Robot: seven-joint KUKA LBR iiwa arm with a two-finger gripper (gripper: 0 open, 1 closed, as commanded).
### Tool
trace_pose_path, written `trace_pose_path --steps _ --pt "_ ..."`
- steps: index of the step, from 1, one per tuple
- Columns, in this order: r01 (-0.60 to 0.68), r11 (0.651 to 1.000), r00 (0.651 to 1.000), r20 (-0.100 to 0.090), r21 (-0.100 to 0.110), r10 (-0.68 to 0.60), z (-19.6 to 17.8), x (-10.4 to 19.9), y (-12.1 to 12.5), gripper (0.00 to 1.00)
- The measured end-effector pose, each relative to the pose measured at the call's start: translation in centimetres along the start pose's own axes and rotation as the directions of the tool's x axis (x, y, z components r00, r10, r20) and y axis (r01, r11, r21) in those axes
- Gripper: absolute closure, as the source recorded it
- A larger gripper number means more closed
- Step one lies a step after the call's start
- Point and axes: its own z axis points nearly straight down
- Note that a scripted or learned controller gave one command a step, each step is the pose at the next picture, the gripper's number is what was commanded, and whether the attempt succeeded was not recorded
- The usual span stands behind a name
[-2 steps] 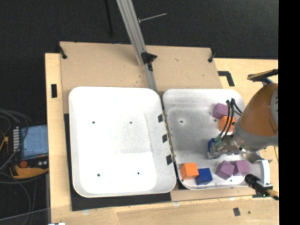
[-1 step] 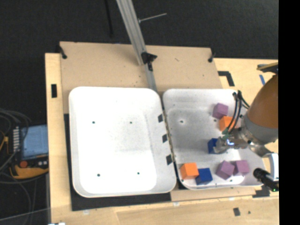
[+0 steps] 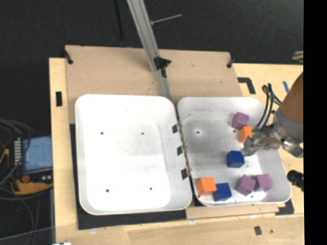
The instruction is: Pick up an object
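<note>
The right bin [image 3: 204, 116] holds several small cubes. A purple cube [image 3: 240, 120] lies near its far right, with an orange cube [image 3: 244, 132] just below it, partly hidden by the gripper. A blue cube [image 3: 235, 158] sits in the middle right. Along the front edge lie an orange cube [image 3: 206, 185], a blue cube [image 3: 222, 191] and two purple cubes [image 3: 246, 184] [image 3: 263, 181]. My gripper [image 3: 251, 146] hangs low over the bin's right side, between the orange cube and the blue cube, touching or just beside the orange one.
The left bin [image 3: 127, 152] stands beside the right one, a black-clipped divider between them. A slanted metal pole [image 3: 145, 29] rises from the bench's back. The arm's grey body [image 3: 288, 124] covers the right bin's right rim.
</note>
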Motion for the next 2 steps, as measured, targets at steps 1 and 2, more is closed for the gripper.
trace_pose_path --steps 1,2 --pt "0.001 1.000 1.000 0.000 0.002 -0.001 -4.3 0.0 -0.2 1.00" --pt "0.004 1.000 1.000 -0.003 0.004 -0.004 -4.5 4.8 1.2 1.00"
